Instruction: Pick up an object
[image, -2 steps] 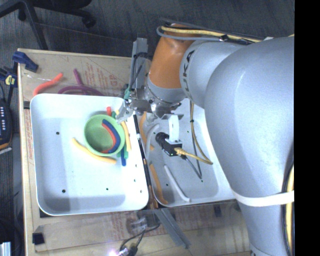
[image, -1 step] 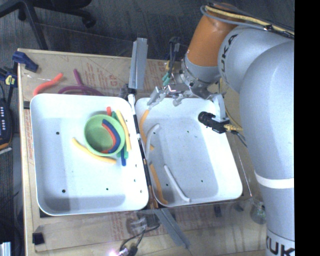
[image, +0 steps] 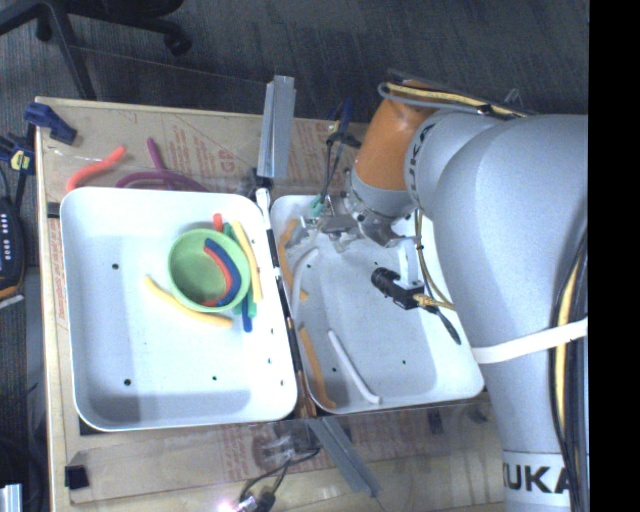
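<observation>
White right bin: gripper near its far-left corner.

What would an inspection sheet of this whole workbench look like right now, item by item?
Surface: wooden bench bearing two white bins, left bin and right bin, side by side.
Job's things: green bowl in the left bin, with red, blue, yellow and green curved strips lying in and around it; a white rod and an orange strip in the right bin.
Clutter: orange-handled tool and purple tubing on the bench behind the left bin.
Grippers: gripper low over the right bin's far corner; finger state not discernible.
Cables: black cable running along the arm.
Surroundings: dark floor, chair base at top left.
</observation>
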